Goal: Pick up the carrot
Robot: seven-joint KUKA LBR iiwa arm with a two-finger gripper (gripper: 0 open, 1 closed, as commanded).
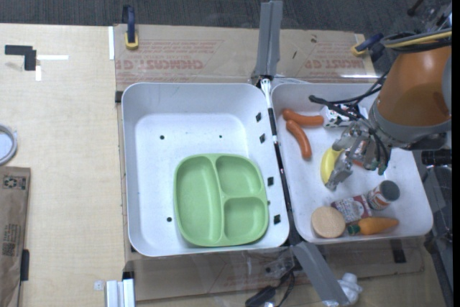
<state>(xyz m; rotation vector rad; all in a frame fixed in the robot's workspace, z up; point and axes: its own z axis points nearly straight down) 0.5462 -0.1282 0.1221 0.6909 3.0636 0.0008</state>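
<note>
The carrot (pixel 376 226) lies in the lower right corner of the right bin (pixel 417 176), just beside a round tan disc (pixel 328 222) and a small red-labelled can (pixel 372 200). The hand (pixel 343 169) hangs over the middle of that bin, above a yellow banana-like piece (pixel 328 165); whether it is released or clenched I cannot tell. Two orange-red sausages (pixel 300 129) rest toward the bin's upper left. In the left bin (pixel 144 154) sits a green divided plate (pixel 221 198), at lower centre of the frame.
</note>
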